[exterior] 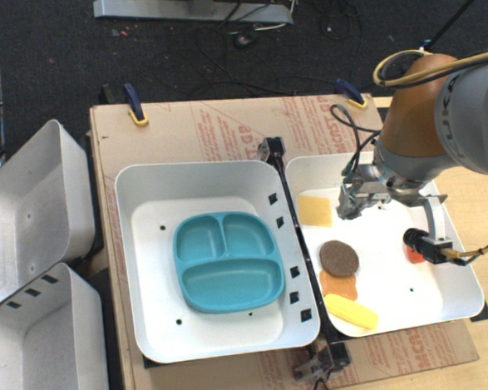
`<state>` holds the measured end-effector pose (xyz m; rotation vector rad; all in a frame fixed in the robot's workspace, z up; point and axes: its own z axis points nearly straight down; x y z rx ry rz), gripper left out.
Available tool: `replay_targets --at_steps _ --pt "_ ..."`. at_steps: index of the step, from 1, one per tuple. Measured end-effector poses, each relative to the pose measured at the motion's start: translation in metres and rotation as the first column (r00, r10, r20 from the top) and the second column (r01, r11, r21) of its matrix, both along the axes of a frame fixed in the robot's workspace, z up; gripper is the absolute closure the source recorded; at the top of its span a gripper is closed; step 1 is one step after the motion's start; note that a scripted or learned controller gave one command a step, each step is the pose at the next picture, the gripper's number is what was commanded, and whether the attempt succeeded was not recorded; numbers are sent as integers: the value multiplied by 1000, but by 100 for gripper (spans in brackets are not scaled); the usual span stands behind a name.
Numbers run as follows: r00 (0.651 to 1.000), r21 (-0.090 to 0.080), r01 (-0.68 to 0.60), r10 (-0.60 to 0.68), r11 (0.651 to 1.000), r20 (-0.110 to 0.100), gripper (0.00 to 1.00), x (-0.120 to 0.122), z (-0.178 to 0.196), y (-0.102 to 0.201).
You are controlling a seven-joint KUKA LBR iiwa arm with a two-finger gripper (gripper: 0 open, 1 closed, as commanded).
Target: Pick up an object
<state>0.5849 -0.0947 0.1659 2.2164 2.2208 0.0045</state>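
You see the grey arm with the orange band [439, 118] reaching in from the right side, over the right shallow white bin [401, 291]. Its pincer [350, 205] hangs above the far left part of this bin. You cannot tell if the pincer is released or clenched, and nothing shows inside it.

The things to pick lie mostly in the right bin, along its left wall. The pale yellow flat square piece [315, 209] lies just beside the pincer, on its left, close to the wall between the two bins. Nearer to you lies the brown round disc [339, 258]. It overlaps the top edge of the orange flat piece [340, 287]. The yellow oblong piece [350, 312] lies at the near left corner, touching the orange flat piece. A small orange-red thing [413, 253] sits toward the right wall, partly covered by the robot's hardware, so you cannot tell its shape.

In the left shallow white bin [147, 238] lies the teal plastic divided plate [229, 262], flat, near the middle and well apart from the pincer.

Both bins stand side by side on the brown table [206, 130]. Two blue clamps [136, 106] grip the table's far edge. Two more white bins [28, 205] stand off the table, on the left.
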Motion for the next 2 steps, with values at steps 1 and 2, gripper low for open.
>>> replay_targets --at_steps 1,2 --pt "1000 0 1 -1 1000 -1 100 1 44 -6" --pt "1000 0 -1 1 1000 1 100 2 97 -6"
